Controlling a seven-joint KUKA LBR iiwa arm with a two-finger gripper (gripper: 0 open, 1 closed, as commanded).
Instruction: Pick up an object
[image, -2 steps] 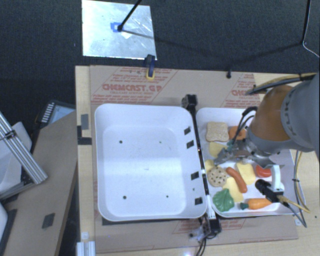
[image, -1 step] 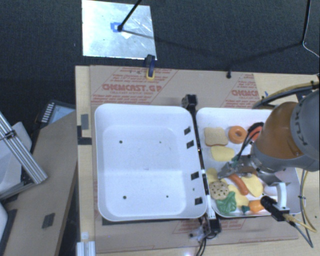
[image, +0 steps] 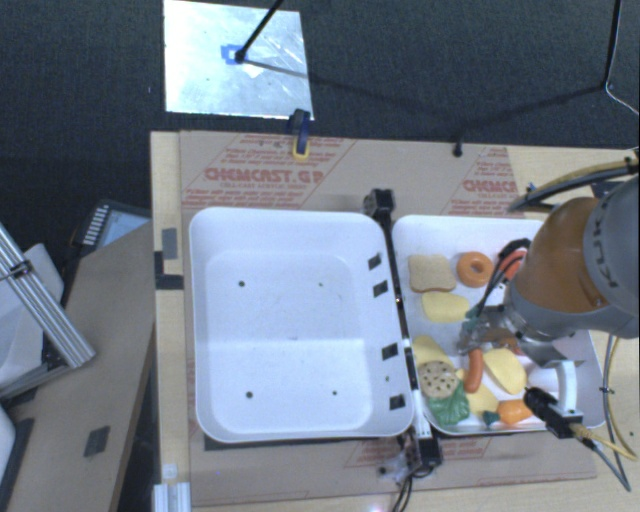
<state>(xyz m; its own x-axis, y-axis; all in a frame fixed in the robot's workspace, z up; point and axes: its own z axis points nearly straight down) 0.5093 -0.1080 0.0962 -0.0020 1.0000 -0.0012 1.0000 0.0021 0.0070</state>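
Note:
The right bin (image: 412, 232) holds several toy foods: a slice of bread (image: 431, 270), an orange donut (image: 474, 267), a yellow piece (image: 444, 305), a red sausage (image: 474, 369), a cookie (image: 437, 378), a green leafy piece (image: 449, 407), a yellow wedge (image: 505, 372) and a carrot (image: 514, 410). The arm, with its orange band (image: 565, 255), hangs over the right half of this bin. My gripper (image: 482, 336) is low among the foods, just above the red sausage and beside the yellow wedge. The wrist hides most of the fingers.
The left bin (image: 290, 325) lies beside the right one, with black clips (image: 385, 290) along the shared wall. A cardboard sheet (image: 270, 170) lies under both bins. A silver panel (image: 235, 60) sits at the back and a side table (image: 60, 330) at the left.

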